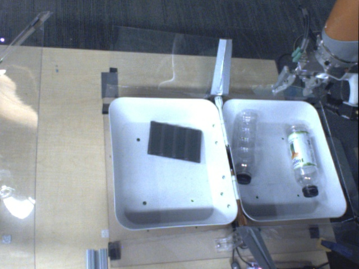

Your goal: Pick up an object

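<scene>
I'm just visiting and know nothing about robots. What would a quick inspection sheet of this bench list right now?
Surface: wooden bench bearing left bin and right bin, side by side.
Job's things: dark flat pad in left bin; clear bottle and labelled bottle lying in right bin, dark caps toward the near edge.
Clutter: nothing seen in the bins.
Grippers: gripper above the right bin's far right corner, holding nothing visible.
Cables: wires at the wrist.
Surroundings: dark floor beyond.

Even, bright overhead light; soft, slightly grainy picture.
Both white bins [168, 108] look nearly washed out, with grey shadow along their near walls. Pale glare patches lie on the worktop [61, 167] at far left.
</scene>
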Controlling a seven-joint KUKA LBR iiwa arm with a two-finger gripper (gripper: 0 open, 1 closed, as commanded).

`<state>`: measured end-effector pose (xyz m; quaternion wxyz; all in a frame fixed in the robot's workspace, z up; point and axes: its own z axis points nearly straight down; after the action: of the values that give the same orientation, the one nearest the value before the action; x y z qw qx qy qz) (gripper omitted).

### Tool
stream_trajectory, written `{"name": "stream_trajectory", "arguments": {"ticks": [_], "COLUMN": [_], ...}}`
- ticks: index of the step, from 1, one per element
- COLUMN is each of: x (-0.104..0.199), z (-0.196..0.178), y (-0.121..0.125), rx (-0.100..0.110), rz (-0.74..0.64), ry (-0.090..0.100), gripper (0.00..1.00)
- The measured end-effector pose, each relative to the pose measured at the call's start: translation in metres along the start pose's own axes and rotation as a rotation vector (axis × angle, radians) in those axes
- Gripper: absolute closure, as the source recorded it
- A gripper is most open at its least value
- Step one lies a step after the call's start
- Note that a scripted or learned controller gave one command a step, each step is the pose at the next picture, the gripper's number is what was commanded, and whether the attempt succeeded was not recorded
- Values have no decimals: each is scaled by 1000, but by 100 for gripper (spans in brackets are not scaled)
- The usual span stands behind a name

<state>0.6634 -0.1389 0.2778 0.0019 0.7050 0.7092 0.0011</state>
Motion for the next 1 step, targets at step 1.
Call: {"name": "stream_trajectory", "arguments": {"ticks": [1], "x": [-36], "z": [134], "y": [-27], "rx": [1], "rz": [-107], "ry": [1], "gripper": [0]}}
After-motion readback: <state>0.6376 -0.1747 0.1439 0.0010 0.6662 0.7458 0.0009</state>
